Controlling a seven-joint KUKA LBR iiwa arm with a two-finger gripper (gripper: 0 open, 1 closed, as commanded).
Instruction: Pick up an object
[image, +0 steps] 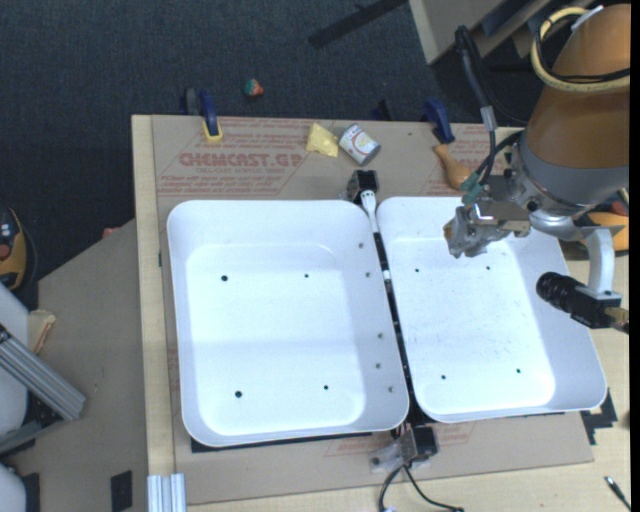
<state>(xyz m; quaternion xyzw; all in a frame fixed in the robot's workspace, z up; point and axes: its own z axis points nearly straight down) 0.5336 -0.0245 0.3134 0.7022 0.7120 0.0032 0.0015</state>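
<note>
White bins side by side on the counter (250, 165): left bin (200, 240), right bin (560, 385). Gripper (470, 238) hangs over the right bin's far part. No object seen between its fingers; whether they are parted, cannot tell.

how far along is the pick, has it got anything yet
Done so far: the gripper is over the far end of the right bin. No object is visible between its fingers, so nothing looks picked. A yellow piece and a small box lie on the board beyond the bins. Left: grasping and lifting an object.
</note>
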